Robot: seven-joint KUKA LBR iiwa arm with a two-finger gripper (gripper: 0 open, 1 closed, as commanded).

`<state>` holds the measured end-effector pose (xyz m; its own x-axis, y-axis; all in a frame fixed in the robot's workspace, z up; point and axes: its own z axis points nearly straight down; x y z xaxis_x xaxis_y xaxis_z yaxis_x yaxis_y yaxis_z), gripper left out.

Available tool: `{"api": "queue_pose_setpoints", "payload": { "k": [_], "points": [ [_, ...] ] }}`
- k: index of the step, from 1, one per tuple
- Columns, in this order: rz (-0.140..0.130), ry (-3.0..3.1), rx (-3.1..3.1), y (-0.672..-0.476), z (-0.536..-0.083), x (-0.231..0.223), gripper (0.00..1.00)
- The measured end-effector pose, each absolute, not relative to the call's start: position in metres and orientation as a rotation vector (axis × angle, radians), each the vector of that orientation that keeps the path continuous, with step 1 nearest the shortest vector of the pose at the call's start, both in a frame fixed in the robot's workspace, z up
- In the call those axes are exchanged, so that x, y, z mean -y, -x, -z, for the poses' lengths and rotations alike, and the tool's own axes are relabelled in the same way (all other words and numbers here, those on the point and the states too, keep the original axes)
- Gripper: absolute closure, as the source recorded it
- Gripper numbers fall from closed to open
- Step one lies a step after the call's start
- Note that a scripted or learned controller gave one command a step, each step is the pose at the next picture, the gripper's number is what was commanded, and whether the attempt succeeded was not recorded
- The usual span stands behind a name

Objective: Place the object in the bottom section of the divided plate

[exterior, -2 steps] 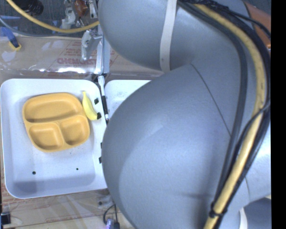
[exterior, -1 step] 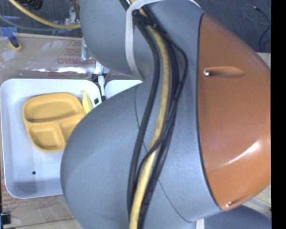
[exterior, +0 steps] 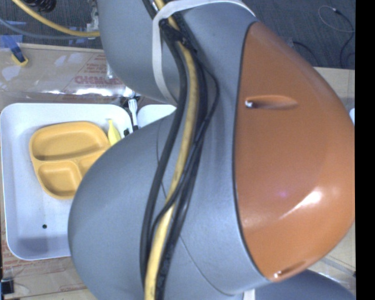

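Observation:
A yellow divided plate (exterior: 65,155) lies in the left white bin (exterior: 15,186), its sections facing up; the arm's body covers its right part. A small yellow-green object (exterior: 113,132) peeks out beside the plate's right edge, next to the arm. The grey arm with its orange band (exterior: 287,149) stretches across most of the view, close to the camera.
The right bin (exterior: 153,113) shows as a small white patch behind the arm. A clear plastic sheet (exterior: 62,74) lies beyond the bins. Yellow and black cables (exterior: 175,136) run along the arm. A small dark speck (exterior: 44,226) sits on the left bin's floor.

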<state>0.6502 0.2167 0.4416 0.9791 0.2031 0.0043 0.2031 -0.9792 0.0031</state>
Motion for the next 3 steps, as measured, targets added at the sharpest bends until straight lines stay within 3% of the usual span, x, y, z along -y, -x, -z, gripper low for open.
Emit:
{"api": "queue_pose_setpoints", "payload": {
  "k": [3],
  "points": [
    [-0.014, -3.121, -0.325, -0.6518, -0.4418, -0.2167, 0.00]
  ]
}}
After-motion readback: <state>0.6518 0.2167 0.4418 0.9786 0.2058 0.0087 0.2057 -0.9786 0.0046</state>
